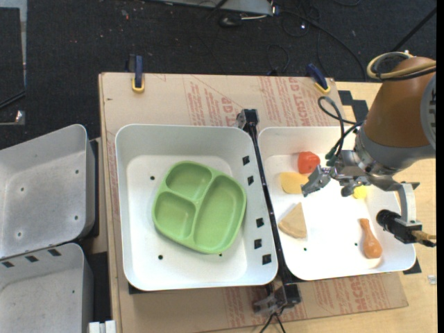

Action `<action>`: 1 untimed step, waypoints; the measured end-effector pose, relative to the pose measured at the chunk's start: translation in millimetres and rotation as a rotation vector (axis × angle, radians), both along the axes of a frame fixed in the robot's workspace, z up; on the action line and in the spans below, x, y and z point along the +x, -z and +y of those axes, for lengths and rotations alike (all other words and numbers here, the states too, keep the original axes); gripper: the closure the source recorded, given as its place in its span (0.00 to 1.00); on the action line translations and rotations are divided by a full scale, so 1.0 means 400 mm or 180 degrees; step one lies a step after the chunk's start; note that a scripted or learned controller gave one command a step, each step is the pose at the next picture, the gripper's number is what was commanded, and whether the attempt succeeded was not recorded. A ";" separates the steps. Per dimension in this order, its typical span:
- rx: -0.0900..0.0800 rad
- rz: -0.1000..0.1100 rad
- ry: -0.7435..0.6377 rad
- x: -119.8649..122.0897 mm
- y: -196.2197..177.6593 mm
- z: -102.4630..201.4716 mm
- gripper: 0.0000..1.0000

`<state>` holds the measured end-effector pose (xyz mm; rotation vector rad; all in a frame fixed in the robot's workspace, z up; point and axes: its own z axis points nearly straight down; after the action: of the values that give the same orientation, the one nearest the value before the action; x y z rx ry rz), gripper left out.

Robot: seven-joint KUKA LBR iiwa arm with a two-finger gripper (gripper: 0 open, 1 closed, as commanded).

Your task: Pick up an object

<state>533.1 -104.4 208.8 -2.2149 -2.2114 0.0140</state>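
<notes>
Currently, camera view, items as seen:

1. Bench (pixel 180 89): brown board w/ red print, carrying two shallow white bins side by side; blue clamps sitting at its far edge.
2. Left bin (pixel 132 186): holding a green divided plate (pixel 200 206), 3 compartments, lying flat near bin centre, slightly rotated.
3. Right bin (pixel 333 255): holding the loose objs.
 - red obj (pixel 309 161), toward far side, lying just beside the yellow obj (pixel 293 182) below it.
 - tan wedge-shaped obj (pixel 294 222), lying near the bin's left wall, below the yellow one, apart from it.
 - orange club-shaped obj (pixel 370 238), lying toward the near right side, well apart from the wedge.
 - small yellow bit (pixel 359 192), showing just under the arm's wrist; identity unclear.
4. Arm (pixel 399 116): grey w/ orange upper part, reaching in from the right, hanging over the right bin's far-right part.
5. End effector (pixel 316 183): dark, pointing left, sitting just beside the yellow obj's right edge. Nothing is showing between its fingers; open or closed, cannot tell at this res.
6. Spare white trays (pixel 41 186): sitting off the bench at left.
</notes>
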 end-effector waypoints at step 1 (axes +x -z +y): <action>-0.0005 -0.0043 -0.0008 0.007 -0.018 0.000 0.00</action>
<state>536.0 -104.2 216.0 -2.2198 -2.2217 0.0006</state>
